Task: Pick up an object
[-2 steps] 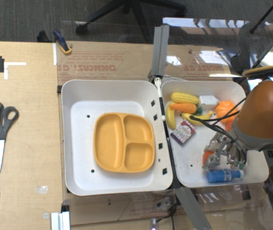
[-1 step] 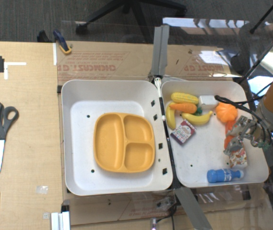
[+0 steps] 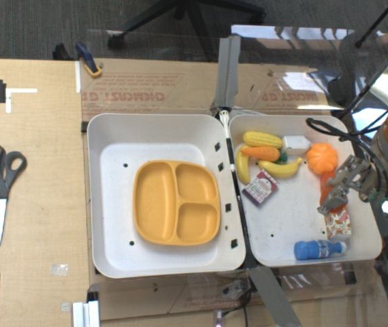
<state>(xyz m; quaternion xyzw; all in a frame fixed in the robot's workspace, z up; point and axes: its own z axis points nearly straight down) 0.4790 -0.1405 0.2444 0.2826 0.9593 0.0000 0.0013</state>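
My gripper (image 3: pixel 335 195) hangs low over the right side of the right bin (image 3: pixel 282 247). It sits directly over a red and white packet (image 3: pixel 339 223) lying along the bin's right wall. An orange fruit (image 3: pixel 322 157) lies just up-left of the gripper. A blue bottle (image 3: pixel 318 249) lies on its side near the bin's front edge. At the bin's back left sit a corn cob (image 3: pixel 262 139), a carrot (image 3: pixel 260 152), a banana (image 3: pixel 281 168) and a small white block (image 3: pixel 295 143). A small dark red pouch (image 3: pixel 260 188) lies left of centre.
The left bin (image 3: pixel 112 203) holds a yellow divided plate (image 3: pixel 176 202). Scissors (image 3: pixel 3 179) lie on the wooden bench at far left. Black cables (image 3: pixel 330 129) loop over the right bin's back right corner. A bare patch of bin floor lies between pouch and gripper.
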